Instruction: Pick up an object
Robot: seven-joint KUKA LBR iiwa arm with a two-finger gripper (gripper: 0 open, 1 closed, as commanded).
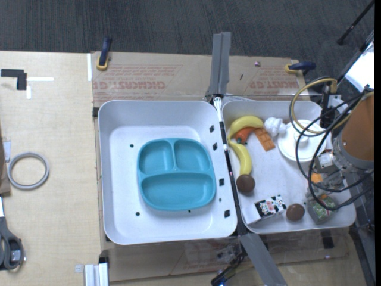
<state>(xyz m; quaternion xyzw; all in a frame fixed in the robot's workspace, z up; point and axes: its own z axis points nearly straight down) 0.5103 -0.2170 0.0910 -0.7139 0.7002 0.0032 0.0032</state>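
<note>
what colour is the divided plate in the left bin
Light blue, a turquoise shade; the divided plate shows clearly in the camera view.

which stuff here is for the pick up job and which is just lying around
For the job: right bin with two bananas, orange block, brown balls, black-and-white box; arm.

Lying about: teal divided plate in the left bin, tape roll, scissors.
</note>
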